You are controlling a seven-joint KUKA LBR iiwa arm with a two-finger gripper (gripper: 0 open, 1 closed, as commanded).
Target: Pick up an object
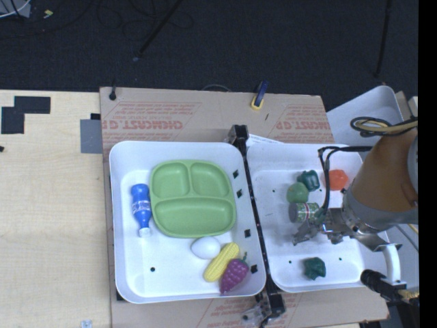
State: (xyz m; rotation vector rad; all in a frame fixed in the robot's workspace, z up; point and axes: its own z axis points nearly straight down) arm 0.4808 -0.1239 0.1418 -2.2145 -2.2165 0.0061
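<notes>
A flat brown cardboard sheet (205, 118) with red printing lay under the two shallow white plastic bins (123, 251), on a pale wooden bench top (48, 238). A small blue and yellow clip (259, 95) sat at the sheet's far edge. Beyond the bench stretched dark carpet (205, 33), crossed by black cables (157, 26).

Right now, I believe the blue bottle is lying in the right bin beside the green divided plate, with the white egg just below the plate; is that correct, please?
Not quite: the camera view shows the blue bottle lying in the left bin, not the right one. The rest holds: it lies beside the green divided plate, and the white egg sits just below the plate.
</notes>
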